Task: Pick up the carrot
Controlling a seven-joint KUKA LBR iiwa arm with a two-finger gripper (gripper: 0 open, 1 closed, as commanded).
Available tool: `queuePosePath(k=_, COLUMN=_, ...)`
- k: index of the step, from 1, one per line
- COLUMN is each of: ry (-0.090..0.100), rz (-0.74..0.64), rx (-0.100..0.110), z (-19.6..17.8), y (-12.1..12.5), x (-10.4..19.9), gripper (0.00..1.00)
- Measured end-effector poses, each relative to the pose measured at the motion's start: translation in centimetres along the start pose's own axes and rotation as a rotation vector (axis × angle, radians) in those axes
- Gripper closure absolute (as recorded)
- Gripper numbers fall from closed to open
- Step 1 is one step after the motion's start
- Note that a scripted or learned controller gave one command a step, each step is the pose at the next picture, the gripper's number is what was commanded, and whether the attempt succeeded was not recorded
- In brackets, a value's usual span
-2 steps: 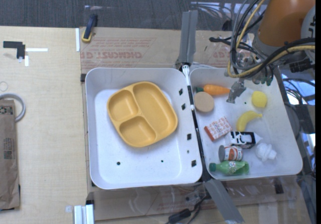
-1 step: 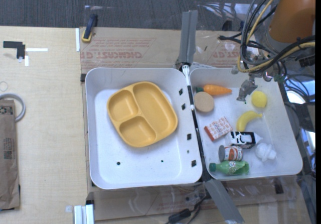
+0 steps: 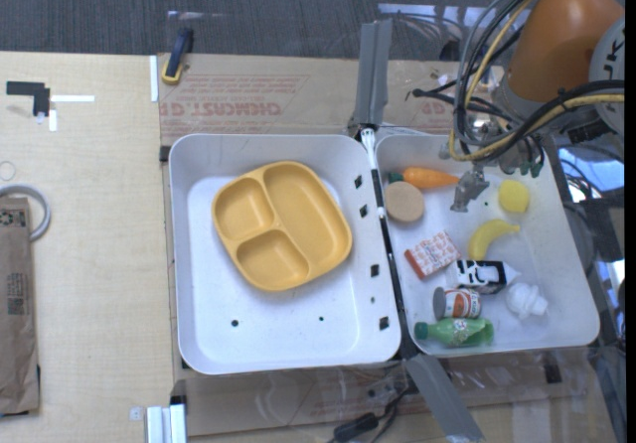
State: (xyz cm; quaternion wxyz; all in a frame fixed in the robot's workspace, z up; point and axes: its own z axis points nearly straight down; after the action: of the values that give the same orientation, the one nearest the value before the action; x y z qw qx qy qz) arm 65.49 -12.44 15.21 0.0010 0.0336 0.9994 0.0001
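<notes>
The carrot [image 3: 429, 177] lies in the right bin [image 3: 581, 282], near its far left corner, stretched across the bin with its orange body pointing toward my gripper [image 3: 467, 194] and a small green end at the left. My gripper hangs just to the right of the carrot's tip, close to it but not on it, with the grey fingers pointing down toward the bin floor. Nothing sits between them; how far apart they stand I cannot tell from this angle, since cables and the wrist crowd that spot.

Just in front of the carrot, touching or nearly touching it, rests a tan disc [image 3: 403, 202]. To the right of my gripper lies a lemon [image 3: 513, 196], and nearer the camera a banana [image 3: 491, 235] curves down from it. A red-and-white packet [image 3: 431, 255] lies left of the banana. Below these are a black-and-white item [image 3: 481, 274], a small can [image 3: 459, 304], a green bottle [image 3: 455, 333] on its side along the near wall, and a white object [image 3: 526, 301] toward the right.

The left bin [image 3: 199, 312] holds a yellow divided plate [image 3: 282, 224], well apart from the carrot and across the wall between the bins. My arm, with its orange band [image 3: 568, 29] and looping cables [image 3: 497, 83], reaches in above the right bin's far side.
</notes>
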Motion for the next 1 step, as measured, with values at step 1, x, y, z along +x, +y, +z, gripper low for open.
queuePosePath(k=1, ry=-0.001, rz=-0.078, rx=0.001, z=6.03, y=-2.13, x=3.45, gripper=0.0)
